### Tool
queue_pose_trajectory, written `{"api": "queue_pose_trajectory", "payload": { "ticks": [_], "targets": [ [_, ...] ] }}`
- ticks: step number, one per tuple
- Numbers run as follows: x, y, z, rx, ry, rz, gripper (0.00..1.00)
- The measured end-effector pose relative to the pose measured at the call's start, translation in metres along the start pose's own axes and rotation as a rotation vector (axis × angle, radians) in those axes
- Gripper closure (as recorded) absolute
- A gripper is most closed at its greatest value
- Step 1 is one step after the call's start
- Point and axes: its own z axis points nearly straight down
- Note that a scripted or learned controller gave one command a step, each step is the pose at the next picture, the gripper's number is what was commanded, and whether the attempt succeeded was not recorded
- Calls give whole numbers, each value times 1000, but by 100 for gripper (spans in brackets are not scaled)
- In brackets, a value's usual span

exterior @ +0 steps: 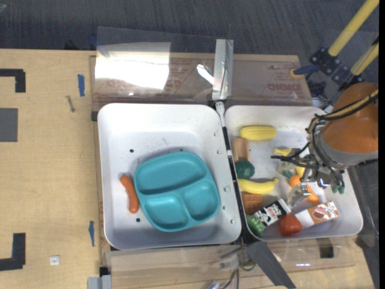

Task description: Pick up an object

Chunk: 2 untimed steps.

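The grey arm with its orange band (359, 125) reaches in from the right over the right-hand shallow white bin (352, 212), and its dark end effector (310, 176) hangs low among the toys near the middle of that bin; whether it is open or closed, and whether it has hold of anything, cannot be told from the clutter of dark parts and cables there. Just under and beside the end effector lies a small orange toy piece (295, 181), so close that contact cannot be judged. To its left lies a yellow plastic banana (257, 186), with a dark green round toy vegetable (244, 170) just above it and a brown cylindrical toy (241, 148) beyond that against the bin's left wall. A yellow toy corn cob (257, 132) lies near the far wall, well apart from the end effector. Toward the near wall sit a black-and-white toy carton (269, 212), a red toy tomato (290, 224) just beside it, and a white and orange toy carton (322, 213) just below the end effector. In the left-hand shallow white bin (156, 122) rests a teal plastic divided plate (177, 189) with three compartments, and an orange toy sausage (130, 193) lies just beside its left rim. Both bins stand on the light wooden tabletop (42, 161).
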Motion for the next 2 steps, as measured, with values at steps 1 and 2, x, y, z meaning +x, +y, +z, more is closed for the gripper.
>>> {"api": "queue_pose_trajectory", "payload": {
  "ticks": [1, 2],
  "targets": [
    [-5, 1, -13, 2, -14, -1, 100],
    [-4, 1, -13, 2, -13, -1, 0]
  ]
}}
